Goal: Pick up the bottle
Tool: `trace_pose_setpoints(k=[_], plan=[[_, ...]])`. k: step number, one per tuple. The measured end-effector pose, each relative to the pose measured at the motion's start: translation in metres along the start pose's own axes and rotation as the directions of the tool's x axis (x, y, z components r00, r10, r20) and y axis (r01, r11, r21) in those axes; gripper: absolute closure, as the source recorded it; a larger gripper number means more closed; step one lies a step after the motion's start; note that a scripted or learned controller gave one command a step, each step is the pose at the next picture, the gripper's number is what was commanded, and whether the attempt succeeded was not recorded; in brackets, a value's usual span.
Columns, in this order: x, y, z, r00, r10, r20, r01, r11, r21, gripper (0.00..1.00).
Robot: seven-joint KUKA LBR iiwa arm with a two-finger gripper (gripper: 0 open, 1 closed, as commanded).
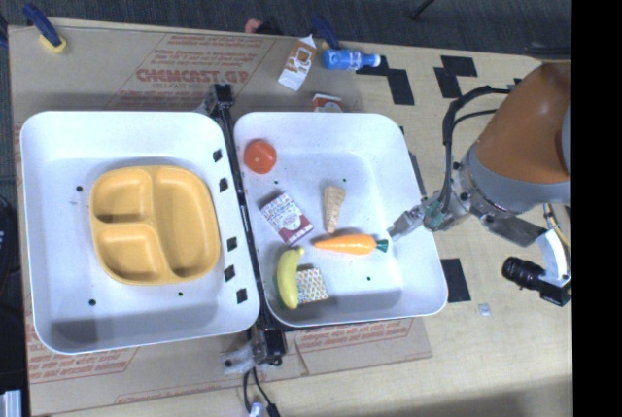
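Bottle (348,60) lay outside both bins.
I couldn't tell my pincer's (406,223) opening; I'd have lifted clear, then approached squarely.

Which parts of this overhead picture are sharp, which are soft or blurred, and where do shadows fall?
Camera view: lighting is even and soft; the yellow tray and carrot read clearly; the blue bottle is small and slightly soft; the claw is blurry; faint shadows sit along the right bin walls.
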State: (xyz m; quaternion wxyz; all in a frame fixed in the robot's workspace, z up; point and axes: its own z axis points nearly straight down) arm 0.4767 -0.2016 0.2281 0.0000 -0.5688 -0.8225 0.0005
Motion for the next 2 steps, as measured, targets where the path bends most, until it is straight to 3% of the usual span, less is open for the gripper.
trace_pose_setpoints(k=[1, 2], plan=[[0.027, 0.010, 0.044, 0.994, 0.111, -0.003, -0.111, 0.994, 0.002, 1.00], [0.005, 0.002, -0.021, 0.953, 0.302, -0.001, -0.302, 0.953, 0.001, 1.00]])
